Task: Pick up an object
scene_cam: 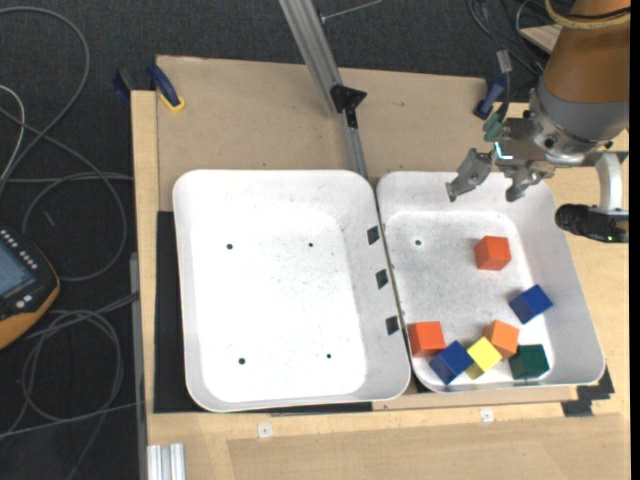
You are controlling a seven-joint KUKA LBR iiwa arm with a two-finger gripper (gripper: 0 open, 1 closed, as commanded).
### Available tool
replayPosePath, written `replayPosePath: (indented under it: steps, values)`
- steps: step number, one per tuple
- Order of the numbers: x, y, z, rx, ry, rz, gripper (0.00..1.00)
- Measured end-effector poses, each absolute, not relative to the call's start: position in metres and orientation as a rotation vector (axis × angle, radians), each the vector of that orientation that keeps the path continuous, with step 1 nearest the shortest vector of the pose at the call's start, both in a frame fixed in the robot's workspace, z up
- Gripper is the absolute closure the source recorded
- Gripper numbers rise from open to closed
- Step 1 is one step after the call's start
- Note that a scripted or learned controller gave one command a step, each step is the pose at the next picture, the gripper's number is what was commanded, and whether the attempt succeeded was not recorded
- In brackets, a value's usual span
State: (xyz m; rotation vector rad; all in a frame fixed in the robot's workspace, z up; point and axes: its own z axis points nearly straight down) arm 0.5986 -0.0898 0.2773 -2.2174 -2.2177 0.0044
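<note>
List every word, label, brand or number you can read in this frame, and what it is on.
No text is readable in this view.
The handheld device at the left edge has a lit screen, too small and blurred to read.
The blocks, for example the red block, carry no markings.

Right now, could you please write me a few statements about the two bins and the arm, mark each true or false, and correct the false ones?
1. All the blocks lie in the right bin. True.
2. The gripper holds the red block between its fingers. False: the red block lies on the bin floor, apart from the open fingers above the bin's far edge.
3. The yellow block sits among the cluster at the bin's near edge. True.
4. The green block rests in the left bin. False: it is in the right bin's near right corner.
5. There are two blue blocks. True.
</note>
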Motion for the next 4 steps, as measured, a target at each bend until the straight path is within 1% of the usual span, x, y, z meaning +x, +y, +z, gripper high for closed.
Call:
replayPosePath:
  steps: [1,2,3,4]
  values:
    - [0.599,-0.090,0.280,-2.220,-2.221,0.000,0.00]
    - [0.600,-0.088,0.216,-2.217,-2.216,0.007,0.00]
    - [0.599,-0.085,0.173,-2.217,-2.217,0.006,0.00]
    - [0.607,-0.086,0.124,-2.218,-2.217,0.006,0.00]
